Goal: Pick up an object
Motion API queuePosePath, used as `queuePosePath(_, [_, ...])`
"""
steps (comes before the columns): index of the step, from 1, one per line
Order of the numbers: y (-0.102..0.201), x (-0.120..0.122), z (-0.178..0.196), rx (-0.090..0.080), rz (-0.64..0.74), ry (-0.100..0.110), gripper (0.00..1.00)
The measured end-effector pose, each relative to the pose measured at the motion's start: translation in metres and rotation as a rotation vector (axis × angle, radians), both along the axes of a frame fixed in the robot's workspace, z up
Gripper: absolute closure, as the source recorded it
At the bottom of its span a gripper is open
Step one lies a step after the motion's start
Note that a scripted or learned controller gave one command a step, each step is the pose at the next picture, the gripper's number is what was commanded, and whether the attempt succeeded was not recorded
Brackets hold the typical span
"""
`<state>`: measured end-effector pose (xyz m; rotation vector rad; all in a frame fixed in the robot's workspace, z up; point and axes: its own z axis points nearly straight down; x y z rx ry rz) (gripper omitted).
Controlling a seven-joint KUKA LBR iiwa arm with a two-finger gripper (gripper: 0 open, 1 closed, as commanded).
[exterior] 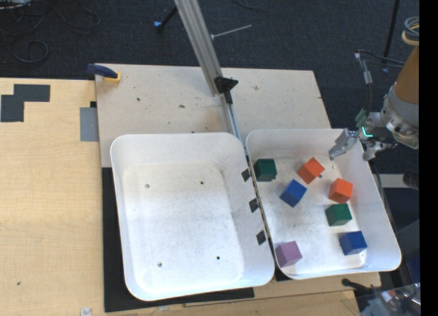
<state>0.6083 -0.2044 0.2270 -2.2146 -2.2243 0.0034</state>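
while the gripper [354, 143] hangs spread and bare over the right bin's [383, 202] upper-right rim, an orange cube [311, 169] sits lower left, room around it.

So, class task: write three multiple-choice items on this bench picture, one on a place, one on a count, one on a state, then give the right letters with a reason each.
1. Which bin holds the cubes? A left B right C both
2. How many blue cubes are there? A one B two C three
3. Where is the end effector? A above the right bin's far right corner B pressed on the purple cube C over the left bin

Key: 1 B, all cubes lie in the right bin. 2 B, one blue cube mid-bin, another blue cube nearer the front. 3 A, the end effector hangs there, apart from the purple cube.
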Motion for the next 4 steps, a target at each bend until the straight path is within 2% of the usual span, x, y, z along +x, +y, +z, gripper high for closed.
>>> queuePosePath(2, [0.009, 0.006, -0.127, 0.002, 0.002, 0.005, 0.00])
queuePosePath(3, [0.011, 0.006, -0.137, 0.001, 0.001, 0.001, 0.00])
queuePosePath(4, [0.010, 0.006, -0.126, 0.001, 0.002, 0.001, 1.00])
